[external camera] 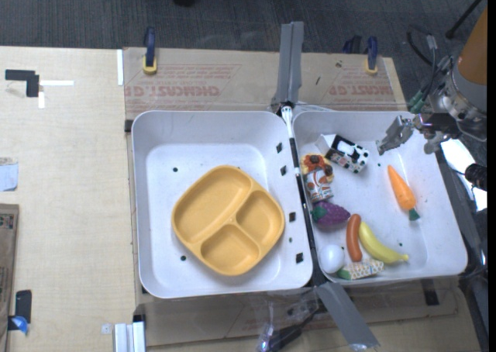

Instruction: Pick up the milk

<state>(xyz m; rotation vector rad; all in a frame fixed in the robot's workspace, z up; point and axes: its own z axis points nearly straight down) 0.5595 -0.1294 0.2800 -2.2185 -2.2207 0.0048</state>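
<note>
The milk (346, 156) is a small black-and-white cow-patterned carton. It lies on its side near the back of the right bin (453, 222). My gripper (411, 138) hovers over the bin's back right part, to the right of the milk and apart from it. Its fingers (391, 138) are spread open with nothing between them.
The right bin also holds a carrot (402, 188), a banana (380, 243), a red sausage (353, 236), a purple fruit (332, 215), a white egg (332, 257), a corn cob (363, 269) and a colourful packet (316, 174). A yellow divided plate (227, 220) lies in the left bin (147, 188).
</note>
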